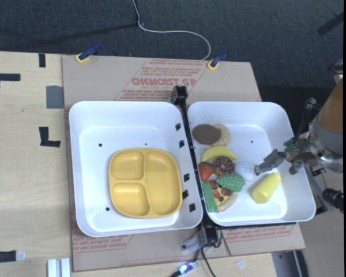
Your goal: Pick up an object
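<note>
Nothing is being held yet: the gripper is hovering with fingers spread and bare in the right bin, with the yellow bottle just at its 6 o'clock.

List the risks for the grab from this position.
The gripper hangs near the yellow bottle, which lies tilted and rounded, so it may roll or slip away. The other toy foods are piled tightly against the divider, so a grab there may catch two items or jam against the wall.
</note>
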